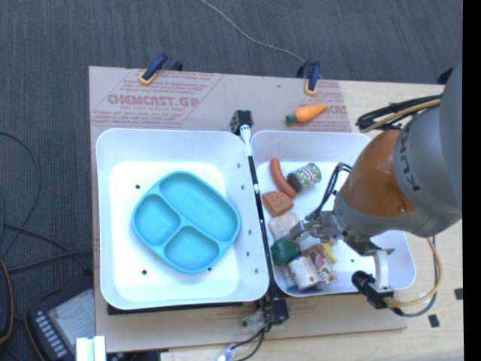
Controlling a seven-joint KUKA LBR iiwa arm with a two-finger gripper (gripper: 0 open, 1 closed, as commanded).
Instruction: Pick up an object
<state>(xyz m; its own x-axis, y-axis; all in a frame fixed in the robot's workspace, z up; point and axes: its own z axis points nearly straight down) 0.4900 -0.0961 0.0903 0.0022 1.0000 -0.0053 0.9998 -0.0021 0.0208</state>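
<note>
Hovering low in right bin (pixel 398 273), gripper (pixel 314 228) among toy food heap: white can (pixel 307 271), green piece (pixel 283 251), bread slice (pixel 283 224); finger gap hidden, grasp unclear; farther: waffle (pixel 276 201), sausage (pixel 283 177), green can (pixel 306 175); blue divided plate (pixel 186 220) in left bin (pixel 105 201); carrot (pixel 307 113) outside on bench

Two white bins (pixel 105 201) sit side by side; one blue divided plate (pixel 186 221), one toy carrot (pixel 307 113), one sausage (pixel 279 174), one small can (pixel 306 175), two clamps (pixel 153 68).

The board (pixel 150 100) under the bins reads "CHEMCAST GP" in red
</note>
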